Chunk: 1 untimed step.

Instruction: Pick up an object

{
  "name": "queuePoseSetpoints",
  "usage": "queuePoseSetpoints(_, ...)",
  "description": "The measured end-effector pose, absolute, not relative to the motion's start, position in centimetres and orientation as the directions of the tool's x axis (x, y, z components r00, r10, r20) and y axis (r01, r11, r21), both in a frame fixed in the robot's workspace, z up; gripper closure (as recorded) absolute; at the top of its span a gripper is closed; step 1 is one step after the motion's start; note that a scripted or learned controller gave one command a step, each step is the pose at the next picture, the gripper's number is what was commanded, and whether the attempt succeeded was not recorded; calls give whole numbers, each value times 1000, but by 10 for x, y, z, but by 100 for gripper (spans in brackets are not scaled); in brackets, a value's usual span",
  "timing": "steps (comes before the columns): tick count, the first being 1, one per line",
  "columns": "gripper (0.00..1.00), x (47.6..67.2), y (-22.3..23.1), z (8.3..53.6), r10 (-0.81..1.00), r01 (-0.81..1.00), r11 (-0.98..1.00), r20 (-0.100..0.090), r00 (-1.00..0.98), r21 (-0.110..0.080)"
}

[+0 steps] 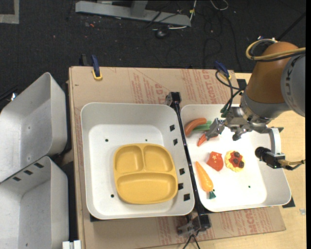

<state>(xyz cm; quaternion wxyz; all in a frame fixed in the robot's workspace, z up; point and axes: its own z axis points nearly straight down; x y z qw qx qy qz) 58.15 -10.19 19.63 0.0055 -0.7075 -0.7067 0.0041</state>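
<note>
Camera view: orange carrot (204, 177), green stem, lying in right bin (277, 192).

Bright, even overhead light; the white bins (131, 114) glare slightly, shadows stay soft and short, the floor (48, 34) dark, focus mildly soft.

The counter (146, 82) is covered with brown cardboard printed in red, held at its far edge by two clamps with blue handles (96, 67). Dark carpet (48, 39) lies beyond it, with black cables (214, 46) trailing across and a grey metal bar (131, 12). Two more white bins (29, 116) are stacked off to the left.
</note>
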Motion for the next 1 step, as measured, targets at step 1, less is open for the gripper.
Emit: queuePoseSetpoints(1, 0, 584, -102, 203, 1000, 1000, 1, 0, -1, -1)
